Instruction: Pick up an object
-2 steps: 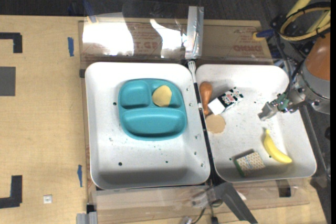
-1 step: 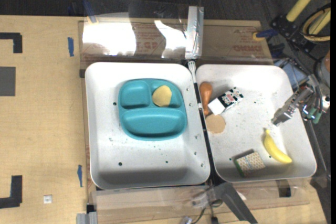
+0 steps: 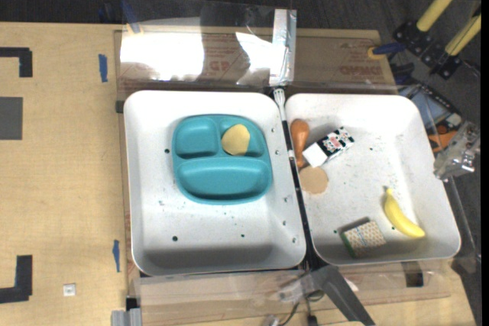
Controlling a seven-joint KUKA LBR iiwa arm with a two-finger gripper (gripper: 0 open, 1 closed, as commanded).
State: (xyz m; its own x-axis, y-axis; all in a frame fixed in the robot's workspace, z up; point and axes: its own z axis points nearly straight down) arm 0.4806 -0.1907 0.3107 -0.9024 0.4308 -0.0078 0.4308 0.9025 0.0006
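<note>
In the right bin (image 3: 428, 164), near its front right corner: banana (image 3: 401, 216), lying flat, clear of neighbours; judged light, soft, curved and slippery; best taken across the mid-body. End effector state: cannot tell

Faint reddish print on cardboard sheet (image 3: 336, 61) behind the bins: too blurred to read. Black-and-white patterned card (image 3: 336, 141) in right bin (image 3: 428, 164): no legible characters. Nothing else readable.
</note>
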